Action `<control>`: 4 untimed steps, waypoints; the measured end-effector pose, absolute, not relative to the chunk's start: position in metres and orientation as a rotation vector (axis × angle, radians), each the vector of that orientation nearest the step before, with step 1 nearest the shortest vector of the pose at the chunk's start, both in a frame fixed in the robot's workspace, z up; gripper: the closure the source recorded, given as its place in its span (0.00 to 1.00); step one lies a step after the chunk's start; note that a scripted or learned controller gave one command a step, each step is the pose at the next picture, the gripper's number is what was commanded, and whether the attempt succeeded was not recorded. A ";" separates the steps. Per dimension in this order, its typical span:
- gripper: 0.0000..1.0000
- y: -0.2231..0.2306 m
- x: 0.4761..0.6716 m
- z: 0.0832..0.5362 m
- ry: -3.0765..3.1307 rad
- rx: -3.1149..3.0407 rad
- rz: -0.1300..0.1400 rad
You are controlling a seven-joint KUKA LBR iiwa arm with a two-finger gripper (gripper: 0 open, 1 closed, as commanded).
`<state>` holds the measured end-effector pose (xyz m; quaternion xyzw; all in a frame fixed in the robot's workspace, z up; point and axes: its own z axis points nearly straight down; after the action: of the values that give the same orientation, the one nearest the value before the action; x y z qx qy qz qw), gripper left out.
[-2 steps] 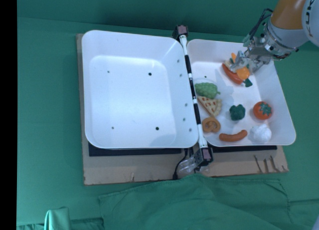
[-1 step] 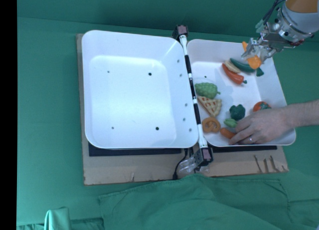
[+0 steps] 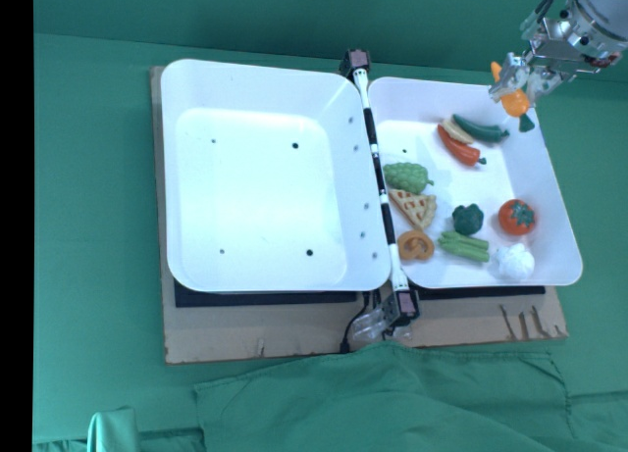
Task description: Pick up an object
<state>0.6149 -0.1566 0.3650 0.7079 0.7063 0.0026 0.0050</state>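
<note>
cloth (image 3: 392, 401): green fabric, wrinkled, bunched at near edge of bench
cardboard (image 3: 294, 337): flat brown sheet under both bins, near edge frayed, slits at near right
left bin (image 3: 196, 87): shallow white plastic, rounded corners, smooth, few small dark dots on floor
right bin (image 3: 549, 195): same white plastic, holds toy food
divider (image 3: 378, 185): thin black-and-white rod between the bins, dark clamps at near and far ends
cauliflower (image 3: 514, 262): white, lumpy, near right corner of right bin
asparagus (image 3: 463, 246): green bundle, ridged, just left of cauliflower
pumpkin slice (image 3: 416, 245): orange, rounded, near left, by divider
tomato (image 3: 516, 217): red, round, glossy, green top, right side
broccoli (image 3: 467, 218): dark green, knobbly, mid bin
pizza wedge (image 3: 415, 208): triangular, tan with red, left side
green lumpy fruit (image 3: 406, 177): pale green, bumpy, left by divider
chili (image 3: 459, 146): red, long, curved, far part of bin
cucumber (image 3: 479, 128): dark green, long, touching chili area
gripper (image 3: 518, 87): metal, grey, over far right rim of right bin, fingers closed around an orange object
orange object (image 3: 514, 101): small, orange, smooth, pinched at gripper tips, raised above bin
writing: none readable
</note>
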 end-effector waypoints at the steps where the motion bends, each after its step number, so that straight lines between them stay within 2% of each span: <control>1: 1.00 -0.157 0.616 0.382 2.214 2.218 0.005; 2: 1.00 -0.119 0.581 0.360 2.220 2.223 -0.001; 3: 1.00 -0.078 0.553 0.359 2.221 2.221 0.002; 4: 1.00 -0.045 0.524 0.335 2.222 2.224 -0.001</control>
<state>0.5238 -0.0448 0.3348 0.7074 0.7068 -0.0004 -0.0008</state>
